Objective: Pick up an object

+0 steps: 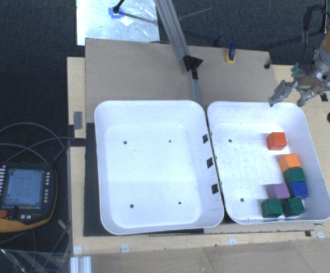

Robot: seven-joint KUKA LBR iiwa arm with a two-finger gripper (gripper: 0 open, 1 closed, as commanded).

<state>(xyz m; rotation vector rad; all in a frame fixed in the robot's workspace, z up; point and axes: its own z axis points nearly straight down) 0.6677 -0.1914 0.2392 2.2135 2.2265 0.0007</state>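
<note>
The claw (292, 92) hangs spread and holding nothing above the far right corner of the right bin (241, 209), its two fingers (278, 92) apart. The blocks lie along that bin's right side: a red-orange block (276, 140) sits alone, well apart from the claw, and nearer the front an orange block (289, 161), a dark green block (294, 175), a blue block (299, 189) and a purple block (278, 191) cluster close together (two more green ones sit at the front corner). The left bin (105, 152) sits beside it on the counter (136, 67).

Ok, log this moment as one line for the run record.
gripper: open, above right bin back rim | held: nothing | blocks: red-orange block apart, others clustered near right wall | left bin: untouched
</note>
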